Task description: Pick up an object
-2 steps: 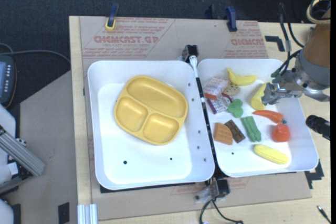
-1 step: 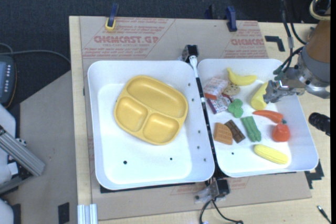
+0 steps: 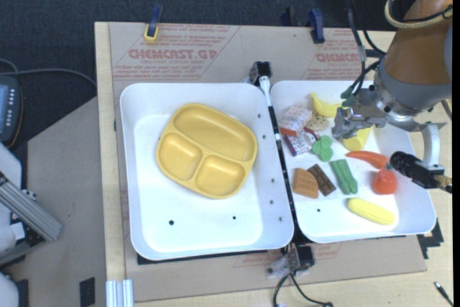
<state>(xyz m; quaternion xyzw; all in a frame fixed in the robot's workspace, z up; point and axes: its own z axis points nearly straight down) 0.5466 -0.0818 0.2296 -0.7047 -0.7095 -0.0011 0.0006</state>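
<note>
The right bin [image 3: 424,216] holds several small toy foods. Among them are a yellow banana [image 3: 325,106], a red and white wrapper [image 3: 296,118], a green round piece [image 3: 323,149], a green cucumber [image 3: 343,176], a brown cracker [image 3: 305,184], a yellow corn cob [image 3: 371,211], a red tomato [image 3: 384,182] and an orange chili [image 3: 366,157]. My gripper [image 3: 346,123] hangs low over the upper middle of this bin, just right of the wrapper and above a yellow wedge [image 3: 359,138]. I see nothing held in it.
The left bin [image 3: 136,176] holds a yellow three-compartment plate [image 3: 207,149]. A black divider rail [image 3: 275,147] runs between the bins. The grey arm with its orange band [image 3: 420,47] covers the right bin's upper right corner. Blue clamps [image 3: 315,24] sit at the board's far edge.
</note>
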